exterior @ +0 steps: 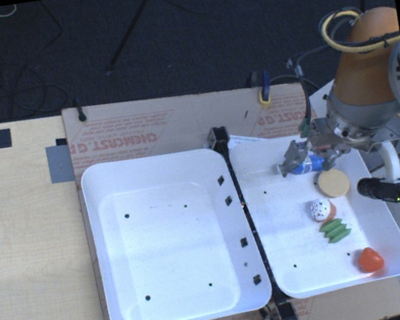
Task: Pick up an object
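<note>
Hovering over the right bin [393,238], the gripper [295,159] touches a blue object [310,166]; finger state unclear; tan disc [333,184] just beside.

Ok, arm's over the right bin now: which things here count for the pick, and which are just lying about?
For the pick:
- gripper, low over the right bin
- blue item beside it
- tan disc
- white spotted ball
- green piece
- red object

Lying about:
- left bin
- cardboard sheet
- yellow clamp

2 white bins [102,208], tool [294,157] over right bin (blue object [311,165] beneath)
</note>
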`<state>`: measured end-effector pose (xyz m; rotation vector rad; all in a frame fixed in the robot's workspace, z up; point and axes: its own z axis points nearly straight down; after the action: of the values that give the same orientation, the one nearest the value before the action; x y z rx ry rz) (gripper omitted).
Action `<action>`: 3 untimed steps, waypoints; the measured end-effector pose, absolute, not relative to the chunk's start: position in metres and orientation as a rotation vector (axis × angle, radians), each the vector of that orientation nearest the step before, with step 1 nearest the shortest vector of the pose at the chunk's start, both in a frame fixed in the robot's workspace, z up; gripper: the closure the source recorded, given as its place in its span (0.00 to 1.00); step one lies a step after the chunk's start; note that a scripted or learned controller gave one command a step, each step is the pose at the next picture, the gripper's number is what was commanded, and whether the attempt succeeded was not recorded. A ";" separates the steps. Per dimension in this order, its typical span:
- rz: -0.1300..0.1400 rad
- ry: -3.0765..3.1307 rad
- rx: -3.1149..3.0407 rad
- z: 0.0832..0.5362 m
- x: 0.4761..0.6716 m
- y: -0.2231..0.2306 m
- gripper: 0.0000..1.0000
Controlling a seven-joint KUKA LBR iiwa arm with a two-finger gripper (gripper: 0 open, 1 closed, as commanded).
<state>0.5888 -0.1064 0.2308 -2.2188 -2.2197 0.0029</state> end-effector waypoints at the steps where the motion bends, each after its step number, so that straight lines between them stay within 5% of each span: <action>1: 0.005 -2.223 -2.218 0.139 0.645 -0.131 0.00; 2: -0.005 -2.226 -2.227 0.232 0.645 -0.156 0.00; 3: 0.007 -2.217 -2.223 0.183 0.643 -0.214 0.00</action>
<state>0.6427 -0.2138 0.1833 -2.2228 -2.2168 0.0066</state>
